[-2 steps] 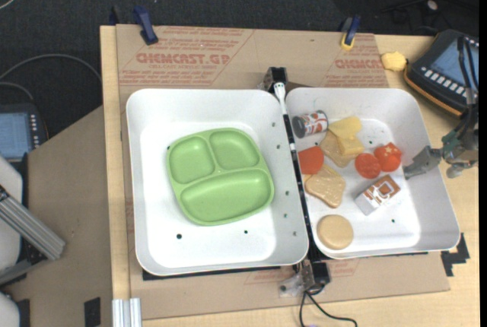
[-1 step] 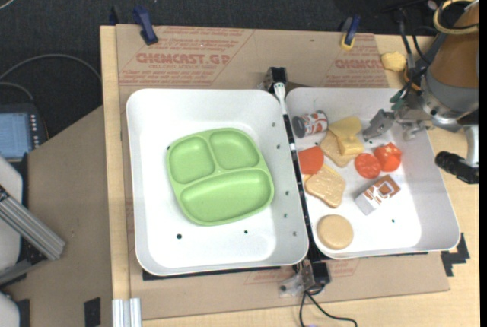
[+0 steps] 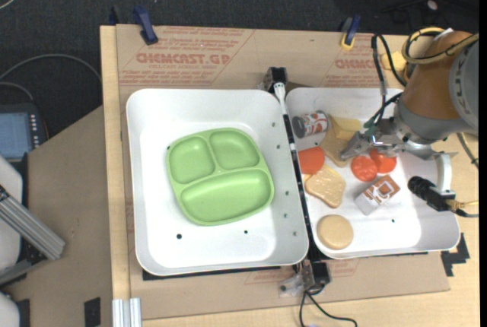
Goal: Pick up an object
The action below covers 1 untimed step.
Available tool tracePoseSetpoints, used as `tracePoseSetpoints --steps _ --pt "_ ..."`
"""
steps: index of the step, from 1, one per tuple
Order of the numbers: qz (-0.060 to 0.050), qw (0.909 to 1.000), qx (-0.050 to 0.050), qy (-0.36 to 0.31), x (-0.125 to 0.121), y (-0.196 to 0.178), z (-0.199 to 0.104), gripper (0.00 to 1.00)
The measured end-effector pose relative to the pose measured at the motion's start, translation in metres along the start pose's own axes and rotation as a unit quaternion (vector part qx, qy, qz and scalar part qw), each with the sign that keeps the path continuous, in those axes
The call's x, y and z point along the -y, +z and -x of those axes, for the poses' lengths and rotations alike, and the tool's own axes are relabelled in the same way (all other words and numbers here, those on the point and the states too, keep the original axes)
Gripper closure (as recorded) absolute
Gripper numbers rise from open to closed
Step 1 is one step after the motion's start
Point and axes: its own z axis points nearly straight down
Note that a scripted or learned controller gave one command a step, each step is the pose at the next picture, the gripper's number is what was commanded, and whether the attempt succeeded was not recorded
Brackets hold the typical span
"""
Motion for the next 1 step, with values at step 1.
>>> tracePoseSetpoints --steps 1 --pt "-0.056 0.9980 -0.028 -0.011 -0.0766 0.0085 0.0605 0.00"
